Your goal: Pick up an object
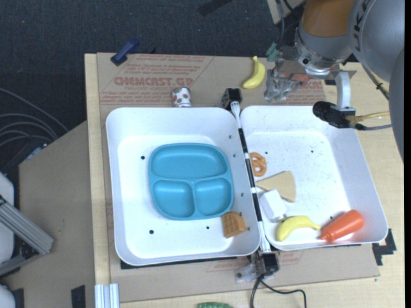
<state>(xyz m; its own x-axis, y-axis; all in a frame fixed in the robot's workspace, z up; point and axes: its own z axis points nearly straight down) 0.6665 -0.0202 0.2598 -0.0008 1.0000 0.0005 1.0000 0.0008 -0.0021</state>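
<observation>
Arm pose: the grey arm with the orange band enters from the upper right, wrist pointing down, with the two-finger gripper (277,90) hanging over the bare bench just behind the back rim of the right shallow white bin (359,165). Nothing sits between its ends; whether they are apart or together cannot be told at this resolution.

Objects near the tool: a small yellow plastic banana (254,74) lies on the brown bench board just left of the gripper, apart from it, outside both bins.

Right bin contents: a brown pretzel-shaped piece (258,163) near the left wall; a tan wedge (280,185) below it, with a white block (273,205) touching its lower edge; a second yellow banana (296,225) at the front, its tip against an orange carrot-shaped toy (342,226) lying tilted in the front right corner.

Left shallow white bin (122,172): a light blue three-compartment plastic tray (190,180) in the middle; a small tan waffle-textured square (233,224) just beside the tray's lower right corner.
</observation>
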